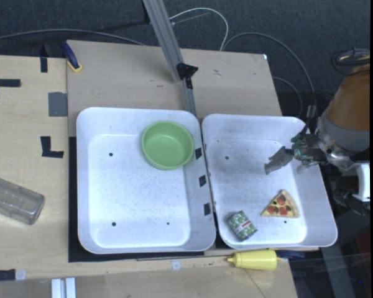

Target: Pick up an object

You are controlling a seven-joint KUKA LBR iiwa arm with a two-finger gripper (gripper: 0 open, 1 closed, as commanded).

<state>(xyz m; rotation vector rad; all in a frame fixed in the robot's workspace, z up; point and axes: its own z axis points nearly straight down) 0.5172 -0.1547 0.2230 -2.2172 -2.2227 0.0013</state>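
My claw hangs over right bin, fingers apart, nothing between; should centre over pizza slice, descend straight, close gently

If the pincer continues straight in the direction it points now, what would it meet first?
The pincer points left and slightly down, over the right shallow white bin. It would most likely meet that bin's bare speckled floor first. The triangular pizza-slice toy and small green packet lie off that line. Height is unclear.
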